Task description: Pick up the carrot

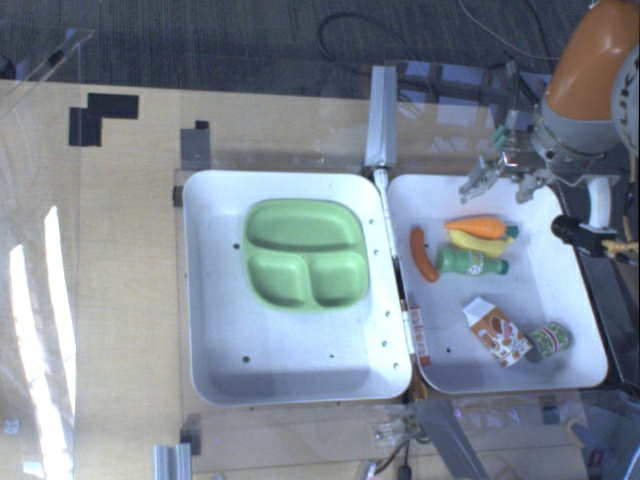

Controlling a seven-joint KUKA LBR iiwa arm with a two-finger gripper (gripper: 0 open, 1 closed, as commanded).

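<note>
The orange carrot [478, 227], with a green tip at its right end, lies in the upper part of the right bin [585, 313]. It rests against a yellow banana-like piece [480, 244] just below it. My gripper [501, 182] hangs a little above and behind the carrot, near the bin's far rim. It is open, its two fingers spread apart with nothing between them.
A green bottle [471, 262] lies below the carrot and a red sausage [425, 254] to its left. A small carton [497, 332] and a can [550, 339] sit near the bin's front right. The left bin [215, 368] holds a green divided tray [306, 253].
</note>
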